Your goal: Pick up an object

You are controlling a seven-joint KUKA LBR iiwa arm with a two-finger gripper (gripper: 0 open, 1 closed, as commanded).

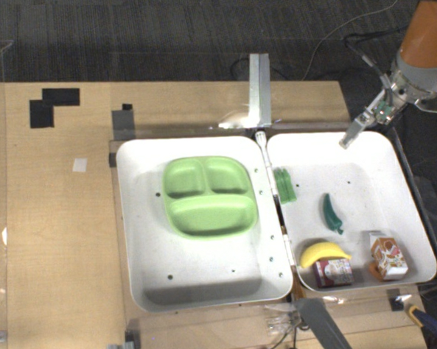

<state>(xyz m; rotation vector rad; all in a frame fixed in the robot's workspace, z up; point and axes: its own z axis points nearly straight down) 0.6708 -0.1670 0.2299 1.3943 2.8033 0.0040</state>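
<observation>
Hovering at about two o'clock over the bench, the grey two-finger gripper (357,130) is hanging above the far right corner of the right-hand shallow white bin (365,165), its tip pointing down and toward eight o'clock. The orange-banded arm (423,39) is reaching in from the upper right. I cannot tell from here whether the fingers are apart or together; they are showing as one thin grey sliver, and nothing is showing between them.

Lying in that right bin are the things to pick from. A light green flat rectangular piece (283,184) is resting at nine o'clock, just beside the wall that the two bins share. A dark green curved pepper-like piece (331,212) is lying near the bin's middle, well apart from the gripper. At about seven o'clock a yellow plastic banana (324,253) is curving over the top of a small dark maroon can (333,273), the two touching. At five o'clock a small red and white carton (388,259) is standing close to the near wall, tilted a little.

Sitting in the left-hand shallow white bin (144,233) is a light green plastic divided plate (208,195), with two small compartments at twelve o'clock and one wide one at six. Both bins are resting on the pale wooden bench (51,217).
</observation>
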